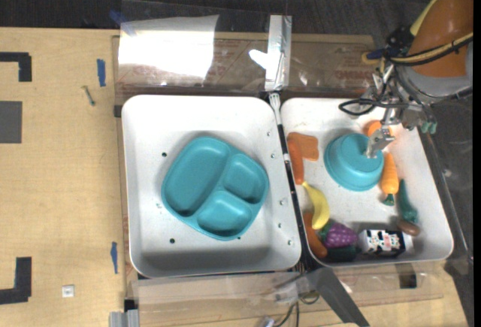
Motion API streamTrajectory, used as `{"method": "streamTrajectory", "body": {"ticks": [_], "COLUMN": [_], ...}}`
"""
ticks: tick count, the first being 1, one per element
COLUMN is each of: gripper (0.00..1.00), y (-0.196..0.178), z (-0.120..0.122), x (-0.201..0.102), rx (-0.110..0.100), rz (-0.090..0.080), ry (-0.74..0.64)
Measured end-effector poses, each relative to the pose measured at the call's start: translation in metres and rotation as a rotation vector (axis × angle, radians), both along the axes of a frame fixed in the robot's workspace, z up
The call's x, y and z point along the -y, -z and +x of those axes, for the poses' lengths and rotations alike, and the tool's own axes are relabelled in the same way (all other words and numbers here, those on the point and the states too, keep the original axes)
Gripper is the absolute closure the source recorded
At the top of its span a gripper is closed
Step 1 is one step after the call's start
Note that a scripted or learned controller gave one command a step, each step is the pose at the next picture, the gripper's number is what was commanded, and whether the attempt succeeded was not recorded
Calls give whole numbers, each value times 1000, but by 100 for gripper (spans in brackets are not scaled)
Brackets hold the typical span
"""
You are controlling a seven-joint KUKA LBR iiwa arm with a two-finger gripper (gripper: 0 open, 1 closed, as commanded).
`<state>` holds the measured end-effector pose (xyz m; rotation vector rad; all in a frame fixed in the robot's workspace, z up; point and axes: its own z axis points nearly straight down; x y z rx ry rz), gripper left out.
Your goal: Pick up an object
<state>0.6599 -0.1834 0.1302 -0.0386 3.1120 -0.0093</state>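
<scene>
We've got the claw (376, 145) sitting right on the far rim of the upturned teal bowl (353, 161) in the right bin (440, 231), but honestly we can't tell if it's gripping anything. A carrot (389, 174) lies just beside it, nearer us. Further off are a banana (319, 205), purple grapes (340, 236) and a small cow-print carton (384, 241). The divided teal plate (216, 186) sits well away in the left bin (143, 235).

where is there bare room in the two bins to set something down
Left bin: bare floor all round the blue divided plate, widest along the top. Right bin: crowded with the bowl, banana, grapes and carrot; a small patch between bowl and grapes.
</scene>
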Motion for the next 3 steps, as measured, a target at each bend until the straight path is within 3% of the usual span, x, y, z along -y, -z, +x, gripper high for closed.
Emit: {"method": "streamTrajectory", "body": {"ticks": [2,3], "gripper": [0,0], "y": [14,13], "z": [-34,-54], "x": [35,36], "rx": [25,35], "rz": [-1,-6], "ry": [-65,-58]}}
